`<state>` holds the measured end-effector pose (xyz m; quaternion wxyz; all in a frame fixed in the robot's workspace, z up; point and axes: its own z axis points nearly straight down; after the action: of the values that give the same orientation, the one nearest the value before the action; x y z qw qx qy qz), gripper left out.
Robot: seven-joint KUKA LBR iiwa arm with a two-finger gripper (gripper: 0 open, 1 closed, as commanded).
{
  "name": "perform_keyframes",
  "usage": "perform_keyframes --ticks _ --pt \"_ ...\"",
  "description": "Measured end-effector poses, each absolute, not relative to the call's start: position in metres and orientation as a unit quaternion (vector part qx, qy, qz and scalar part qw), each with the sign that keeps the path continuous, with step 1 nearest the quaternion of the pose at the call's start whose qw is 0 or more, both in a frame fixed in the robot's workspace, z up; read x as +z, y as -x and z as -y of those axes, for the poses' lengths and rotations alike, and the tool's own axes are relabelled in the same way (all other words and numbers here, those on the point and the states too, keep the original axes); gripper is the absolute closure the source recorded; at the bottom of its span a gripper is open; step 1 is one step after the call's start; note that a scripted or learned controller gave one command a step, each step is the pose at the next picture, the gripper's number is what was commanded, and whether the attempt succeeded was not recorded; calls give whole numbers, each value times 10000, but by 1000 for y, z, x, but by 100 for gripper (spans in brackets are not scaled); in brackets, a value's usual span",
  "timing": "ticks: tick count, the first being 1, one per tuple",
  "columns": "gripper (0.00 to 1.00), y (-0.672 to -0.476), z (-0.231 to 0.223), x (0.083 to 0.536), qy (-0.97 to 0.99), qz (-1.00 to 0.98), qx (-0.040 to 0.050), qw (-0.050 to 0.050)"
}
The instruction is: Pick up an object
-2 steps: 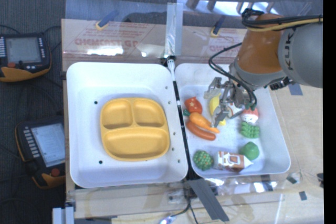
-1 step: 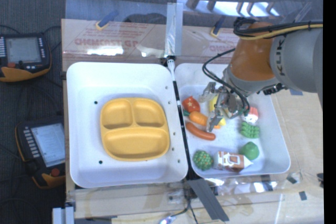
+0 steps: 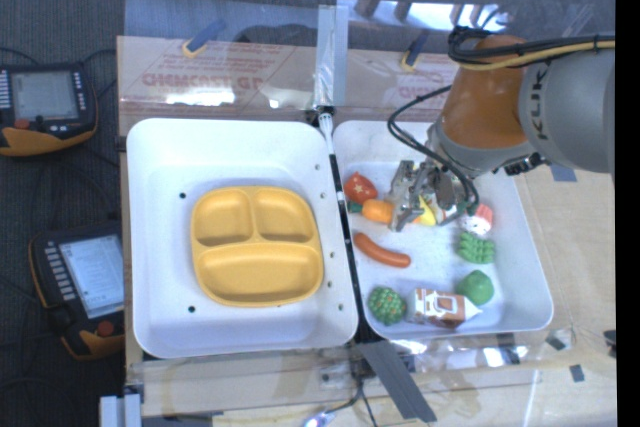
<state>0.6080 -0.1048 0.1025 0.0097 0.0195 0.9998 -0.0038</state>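
My gripper [image 3: 420,203] is low in the right bin [image 3: 520,245], near its middle, and looks open. Its fingers [image 3: 402,211] straddle a small yellow piece [image 3: 430,212], which the gripper partly hides. An orange toy [image 3: 377,211] lies just left of the left finger, with a red toy [image 3: 360,186] above it. Below them rests a red sausage [image 3: 382,251]. On the gripper's right are a red and white piece [image 3: 484,216] and a bumpy green toy [image 3: 475,246].
Along the right bin's front lie a green broccoli [image 3: 384,304], a small carton [image 3: 440,307] and a green pepper [image 3: 478,287]. The left bin [image 3: 160,165] holds a yellow divided plate [image 3: 258,245]. A raised wall [image 3: 338,215] separates the bins.
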Motion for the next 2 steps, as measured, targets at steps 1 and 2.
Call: perform_keyframes --ticks 1,2 --pt "100 -644 162 298 -856 -9963 -7 30" --pt "100 -631 123 107 1427 -9898 0 9"
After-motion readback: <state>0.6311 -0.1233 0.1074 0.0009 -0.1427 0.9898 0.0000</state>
